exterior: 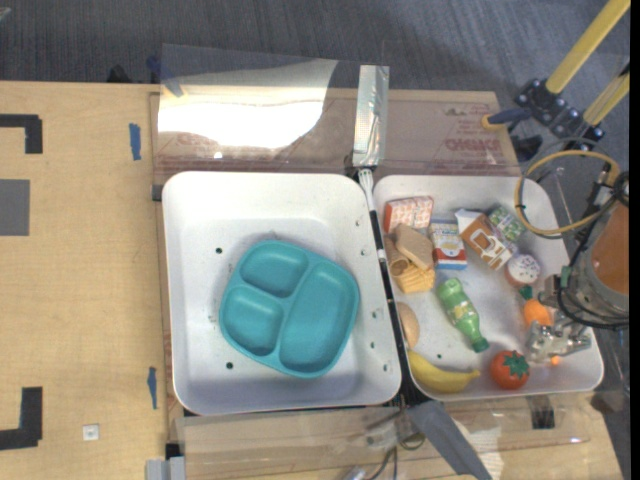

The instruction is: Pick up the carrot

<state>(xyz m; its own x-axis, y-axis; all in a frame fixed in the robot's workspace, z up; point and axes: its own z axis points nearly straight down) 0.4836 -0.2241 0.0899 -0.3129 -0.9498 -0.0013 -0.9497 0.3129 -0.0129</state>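
Note:
The carrot [536, 313] is a small orange piece near the right wall of the right bin [582, 378]. It lies between a round pink-topped item and a red tomato [510, 368]. My gripper [556, 345] hangs low over the bin's front right corner, just below and to the right of the carrot, close beside it. Nothing shows as held in it. The arm's orange band [612, 258] is at the view's right edge, above the gripper.
The right bin also holds a green bottle [462, 314], a banana [441, 374], small cartons [449, 245] and a bread-like piece [411, 261]. A teal divided plate [290, 309] lies in the left bin [190, 208]. Cables loop over the right bin's far right corner.

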